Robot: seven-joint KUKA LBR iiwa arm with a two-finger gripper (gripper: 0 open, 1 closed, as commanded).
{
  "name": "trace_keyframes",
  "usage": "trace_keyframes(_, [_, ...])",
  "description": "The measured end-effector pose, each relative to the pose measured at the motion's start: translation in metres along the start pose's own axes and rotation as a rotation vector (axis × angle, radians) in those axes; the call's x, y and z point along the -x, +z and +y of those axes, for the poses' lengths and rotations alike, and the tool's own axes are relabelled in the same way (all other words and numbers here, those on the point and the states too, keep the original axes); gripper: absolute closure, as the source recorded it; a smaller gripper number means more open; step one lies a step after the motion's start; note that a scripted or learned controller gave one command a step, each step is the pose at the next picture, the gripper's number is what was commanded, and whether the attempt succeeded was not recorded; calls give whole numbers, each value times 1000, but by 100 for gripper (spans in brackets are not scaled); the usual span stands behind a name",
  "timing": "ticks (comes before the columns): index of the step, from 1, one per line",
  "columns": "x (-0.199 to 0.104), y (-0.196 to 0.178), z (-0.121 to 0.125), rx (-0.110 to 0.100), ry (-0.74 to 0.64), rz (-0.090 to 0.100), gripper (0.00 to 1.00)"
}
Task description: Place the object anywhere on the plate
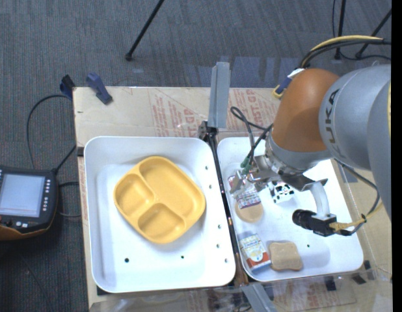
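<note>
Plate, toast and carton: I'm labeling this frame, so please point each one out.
plate [159, 198]: camera view, ridge where its three compartments meet.
toast [285, 255]: camera view, middle of its brown top face.
carton [253, 249]: camera view, middle of its printed side.

White letters "UKA" read on the grey arm [357, 119] at the right. Red print on the far cardboard sheet [172, 112] is too faint to read.

Arm [344, 119] cut off at right edge, hiding right bin's [341, 255] upper corner. Round tan item [249, 211] partly under gripper [245, 186]. Desk [155, 112] front cut off.
</note>
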State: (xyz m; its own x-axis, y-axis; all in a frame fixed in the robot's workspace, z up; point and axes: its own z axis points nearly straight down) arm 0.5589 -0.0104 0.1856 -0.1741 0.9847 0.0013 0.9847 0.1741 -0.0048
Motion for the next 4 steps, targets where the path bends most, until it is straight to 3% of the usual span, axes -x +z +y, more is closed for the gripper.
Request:
trace_keyframes(1, [-68, -30, 3, 2, 70, 1, 100])
trace_keyframes(2, [-67, -28, 2, -1, 72, -1, 0])
trace_keyframes(3, [-67, -37, 2, -5, 71, 0, 100])
trace_keyframes(4, [-149, -7, 26, -3, -73, -1, 100])
